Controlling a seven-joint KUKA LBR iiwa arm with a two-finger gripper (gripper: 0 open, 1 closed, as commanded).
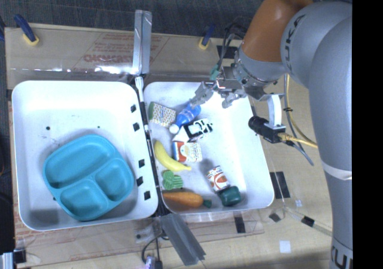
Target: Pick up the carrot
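Along right bin's (258,160) near wall, carrot (182,199) lying crosswise, green tip pointing right, jaws (214,91) spread, holding nothing.

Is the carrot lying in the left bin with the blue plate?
No. The carrot lies at the near edge of the right bin, below the banana.

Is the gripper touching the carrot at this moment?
Apart. The camera view shows the gripper near the bin's far edge, and the carrot lying at the near edge.
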